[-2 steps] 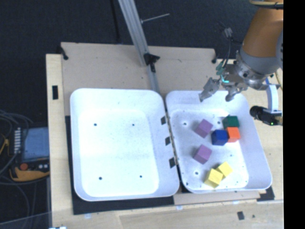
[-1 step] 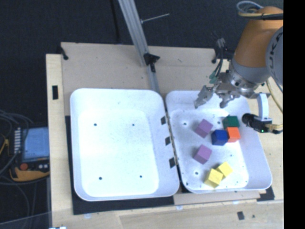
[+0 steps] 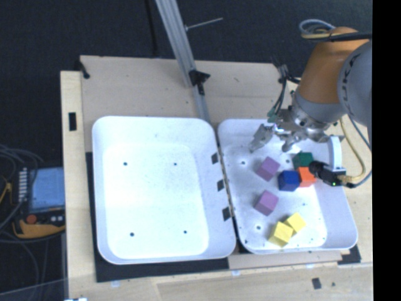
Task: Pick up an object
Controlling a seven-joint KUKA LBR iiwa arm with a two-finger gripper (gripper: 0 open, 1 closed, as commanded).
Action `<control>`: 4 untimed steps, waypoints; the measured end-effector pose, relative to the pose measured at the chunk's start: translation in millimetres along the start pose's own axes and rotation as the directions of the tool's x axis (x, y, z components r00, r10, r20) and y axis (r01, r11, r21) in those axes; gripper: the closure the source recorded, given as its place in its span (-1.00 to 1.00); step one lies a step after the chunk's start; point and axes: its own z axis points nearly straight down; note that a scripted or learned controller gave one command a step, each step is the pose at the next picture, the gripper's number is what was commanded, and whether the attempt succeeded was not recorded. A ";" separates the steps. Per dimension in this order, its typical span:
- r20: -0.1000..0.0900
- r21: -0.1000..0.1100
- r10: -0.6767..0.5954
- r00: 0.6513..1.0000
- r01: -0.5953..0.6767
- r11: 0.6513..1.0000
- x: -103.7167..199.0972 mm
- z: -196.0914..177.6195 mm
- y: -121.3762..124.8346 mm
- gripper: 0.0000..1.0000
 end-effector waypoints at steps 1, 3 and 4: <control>-0.001 0.001 0.003 1.000 -0.003 1.000 7.6 58.8 -2.1 -1.00; 0.000 -0.011 -0.004 1.000 0.004 1.000 12.5 -13.3 7.4 1.00; 0.000 -0.011 -0.004 1.000 0.004 1.000 11.9 -60.3 15.6 1.00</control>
